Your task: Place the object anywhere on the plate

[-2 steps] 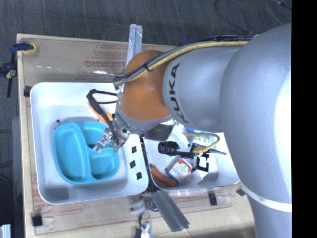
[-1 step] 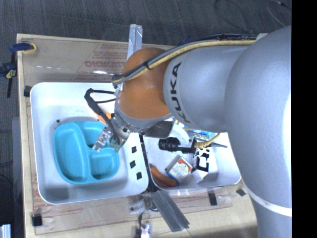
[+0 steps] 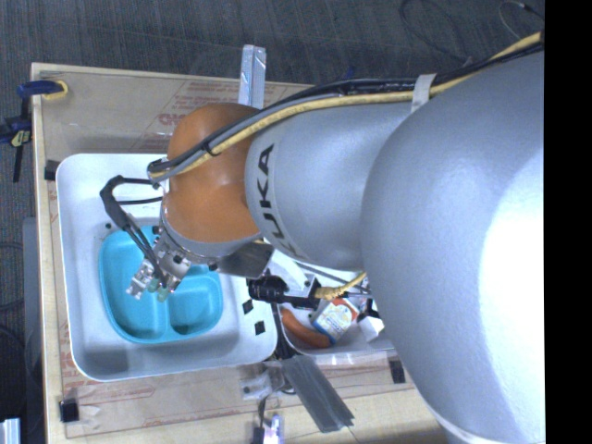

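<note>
Hovering over the blue plate [image 3: 166, 294] in the left bin [image 3: 79, 248], the gripper [image 3: 153, 280] (finger state unclear) possibly carries something; next comes release.

Readable only in part: black letters "UKA" of the maker's name on the grey arm [image 3: 305, 188] casing.

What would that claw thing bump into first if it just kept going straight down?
Probably the blue plate: the gripper points down over its left compartment, though depth is hard to judge from this view.
</note>
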Motion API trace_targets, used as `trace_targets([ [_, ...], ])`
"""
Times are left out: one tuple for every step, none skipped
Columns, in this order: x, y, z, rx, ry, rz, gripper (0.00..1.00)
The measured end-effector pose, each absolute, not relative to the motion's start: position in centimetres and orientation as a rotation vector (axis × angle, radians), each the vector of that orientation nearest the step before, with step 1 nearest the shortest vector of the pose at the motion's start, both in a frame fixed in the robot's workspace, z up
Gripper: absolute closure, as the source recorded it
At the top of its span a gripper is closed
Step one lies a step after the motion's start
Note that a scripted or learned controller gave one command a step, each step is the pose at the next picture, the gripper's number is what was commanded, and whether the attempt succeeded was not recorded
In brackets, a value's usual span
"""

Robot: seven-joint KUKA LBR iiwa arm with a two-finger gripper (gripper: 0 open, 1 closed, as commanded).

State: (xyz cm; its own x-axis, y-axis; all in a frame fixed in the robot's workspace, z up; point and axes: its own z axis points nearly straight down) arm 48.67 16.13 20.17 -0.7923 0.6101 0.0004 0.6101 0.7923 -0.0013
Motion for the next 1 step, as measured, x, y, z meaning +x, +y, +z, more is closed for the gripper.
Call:
trace_targets([
  [47.51, 19.23, 13.80, -1.070, -2.950, 0.006, 1.00],
])
